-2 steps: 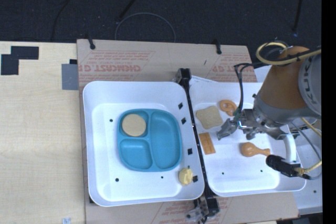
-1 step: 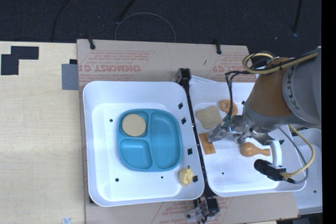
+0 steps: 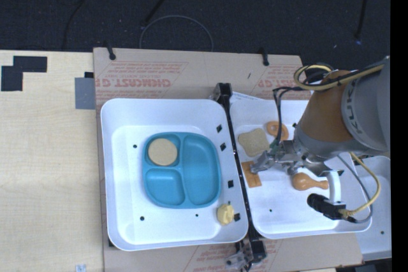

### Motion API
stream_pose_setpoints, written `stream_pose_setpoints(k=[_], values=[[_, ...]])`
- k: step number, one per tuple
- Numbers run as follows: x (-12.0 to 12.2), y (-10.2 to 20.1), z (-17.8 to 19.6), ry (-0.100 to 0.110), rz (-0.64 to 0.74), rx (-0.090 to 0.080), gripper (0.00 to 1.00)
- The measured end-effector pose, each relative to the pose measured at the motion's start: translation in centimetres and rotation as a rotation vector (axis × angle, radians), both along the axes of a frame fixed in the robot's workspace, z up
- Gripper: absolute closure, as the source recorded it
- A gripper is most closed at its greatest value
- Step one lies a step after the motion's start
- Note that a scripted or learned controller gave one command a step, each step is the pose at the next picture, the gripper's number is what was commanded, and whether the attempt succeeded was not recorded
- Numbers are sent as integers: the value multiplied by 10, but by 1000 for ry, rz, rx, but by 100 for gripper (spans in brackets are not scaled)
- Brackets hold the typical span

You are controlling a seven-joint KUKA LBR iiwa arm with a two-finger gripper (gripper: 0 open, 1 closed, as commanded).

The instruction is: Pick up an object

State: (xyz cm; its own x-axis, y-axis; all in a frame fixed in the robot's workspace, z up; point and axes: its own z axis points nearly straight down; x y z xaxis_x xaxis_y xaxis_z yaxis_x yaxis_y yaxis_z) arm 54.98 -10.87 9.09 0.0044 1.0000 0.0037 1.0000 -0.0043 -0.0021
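Down in the right bin (image 3: pixel 280 226) I see my gripper (image 3: pixel 262 162) low over the floor; whether it is wide or narrow I cannot tell. Touching it on its far side lies a flat tan sponge-like square (image 3: pixel 252 141). Beyond, leftward, the blue divided plate (image 3: pixel 191 170) carries a round beige disc (image 3: pixel 162 151).

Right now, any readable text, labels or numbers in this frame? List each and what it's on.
"CHEMCAST GP": red print repeated across the brown protective sheet under the two white bins, appearing upside down and mirrored from this view; the letters are blurry, so this reading is approximate.
Red print on the same sheet near the bottom edge: too cut off to read.
Blue sectioned plate, bins, arm: no markings legible.
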Motion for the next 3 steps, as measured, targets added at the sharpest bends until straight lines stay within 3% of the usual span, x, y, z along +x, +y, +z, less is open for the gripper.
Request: stream_pose_setpoints(k=[1,3], values=[[2,1,11,-3,-3,4,100],[0,18,113,-4,6,-3,100]])
